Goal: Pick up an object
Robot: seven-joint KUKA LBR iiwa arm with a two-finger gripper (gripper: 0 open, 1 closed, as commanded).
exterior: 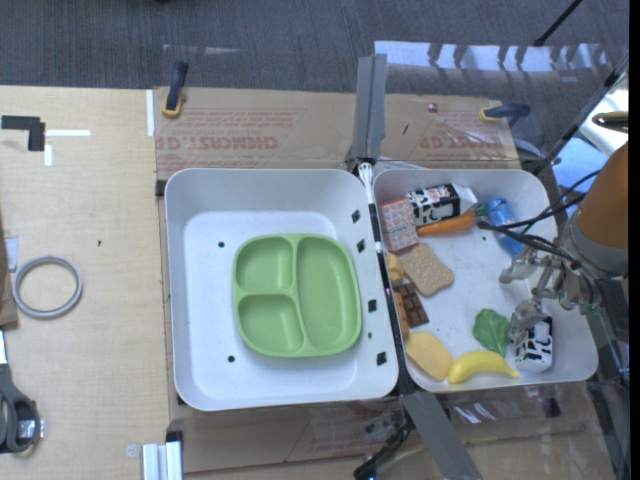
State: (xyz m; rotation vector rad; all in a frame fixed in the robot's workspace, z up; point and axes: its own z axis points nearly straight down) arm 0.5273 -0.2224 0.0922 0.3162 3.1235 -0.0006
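The right bin (470,298) holds several toy foods. Among them are a cow-patterned carton (437,204), an orange carrot (449,225), a blue item (497,211), a pink wafer (397,224), a tan cracker (429,268) and a chocolate bar (410,306). Nearer the front lie a yellow wedge (428,353), a banana (481,368), a green leaf (490,328) and a second cow-patterned carton (538,345). My gripper (527,318) hangs low at the bin's right side. It is just above that second carton and next to the leaf, and I see nothing held in it.
The left bin (195,298) carries a green divided plate (298,295). A grey ring (43,286) lies on the wooden bench at far left. Cardboard (260,133) lines the back behind both bins. Cables (520,230) run from the arm over the right bin.
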